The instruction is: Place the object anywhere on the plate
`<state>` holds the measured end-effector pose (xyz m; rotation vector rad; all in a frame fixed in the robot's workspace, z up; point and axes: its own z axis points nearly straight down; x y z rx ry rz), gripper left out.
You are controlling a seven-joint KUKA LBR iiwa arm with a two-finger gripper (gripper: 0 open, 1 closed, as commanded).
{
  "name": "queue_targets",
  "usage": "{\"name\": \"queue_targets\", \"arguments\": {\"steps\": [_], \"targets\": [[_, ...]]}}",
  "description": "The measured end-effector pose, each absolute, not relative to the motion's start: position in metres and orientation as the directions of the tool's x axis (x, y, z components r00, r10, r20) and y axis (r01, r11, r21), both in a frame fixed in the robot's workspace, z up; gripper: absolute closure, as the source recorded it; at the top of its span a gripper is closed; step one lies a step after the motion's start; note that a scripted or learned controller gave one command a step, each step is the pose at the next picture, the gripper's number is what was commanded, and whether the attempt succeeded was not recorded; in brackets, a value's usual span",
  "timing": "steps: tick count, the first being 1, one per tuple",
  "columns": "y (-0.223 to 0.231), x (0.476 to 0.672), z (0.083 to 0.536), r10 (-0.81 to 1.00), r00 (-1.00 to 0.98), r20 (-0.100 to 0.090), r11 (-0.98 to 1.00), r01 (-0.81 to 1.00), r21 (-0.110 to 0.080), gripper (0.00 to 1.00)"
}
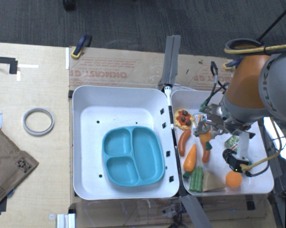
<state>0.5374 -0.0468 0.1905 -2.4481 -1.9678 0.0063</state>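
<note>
Plate, one, teal, three compartments, lies flat in the left bin, well to the left of the end effector. All three compartments bare.

End effector sits low in the right bin, at the end of the grey arm with its orange band. Whether its fingers are spread or closed cannot be told; they are hidden among the toy food. An orange piece shows right under it, touching or nearly so, but not clearly between the fingers.

Count of things in the right bin, relative to the end effector:
- one small pizza slice, just to its left and a little farther back
- one red sausage, left and slightly nearer the camera
- one carrot, below-left, lying beside the sausage
- one second reddish sausage-like piece, directly below, narrow, partly covered
- one green vegetable, farther below, near the bin's front wall
- one orange ball-shaped fruit, below-right, near a black cable
- one green-and-white packet, just right, partly hidden by the wrist; what it is cannot be told

On the counter, well to the left of both bins: one roll of tape, one brown cardboard box at the left edge, one blue-and-yellow clamp at the back edge.
</note>
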Motion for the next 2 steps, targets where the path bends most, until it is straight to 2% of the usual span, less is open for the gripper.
{"name": "queue_targets", "arguments": {"steps": [1,2], "targets": [[0.0797,0.5127,0.1907,0.998,-0.065,-0.001,0.065,0.998,-0.004,1.00],[0.0794,0.5128,0.1907,0.998,-0.065,-0.001,0.065,0.998,-0.003,0.00]]}}
